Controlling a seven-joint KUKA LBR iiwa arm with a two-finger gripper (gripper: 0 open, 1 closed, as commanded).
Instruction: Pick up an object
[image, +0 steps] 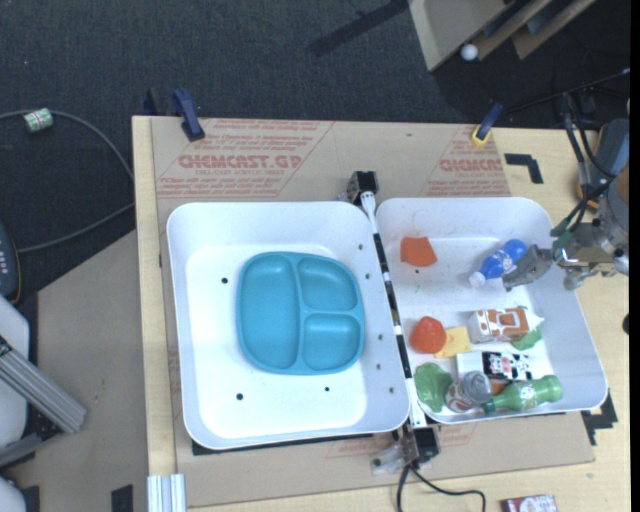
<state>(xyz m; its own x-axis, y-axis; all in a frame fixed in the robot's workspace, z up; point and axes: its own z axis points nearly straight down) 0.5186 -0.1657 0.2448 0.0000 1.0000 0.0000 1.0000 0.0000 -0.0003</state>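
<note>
Camera view: the gripper is seen at the right bin's right side, just beside a blue-capped bottle; whether the fingers are apart or together cannot be told. Nothing is seen held. The approach step is judged in hand; next, a descent over the bottle and a closing are called for. A teal tray is lodged in the left bin.

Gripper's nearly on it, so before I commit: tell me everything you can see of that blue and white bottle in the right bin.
The blue and white bottle looks like small glossy plastic, blue at its upper right end and white toward its lower left. It lies on its side, slanted, on the floor of the right bin, near the far right part. The gripper sits right against its right end; actual contact is unclear. Nothing else touches it.
</note>
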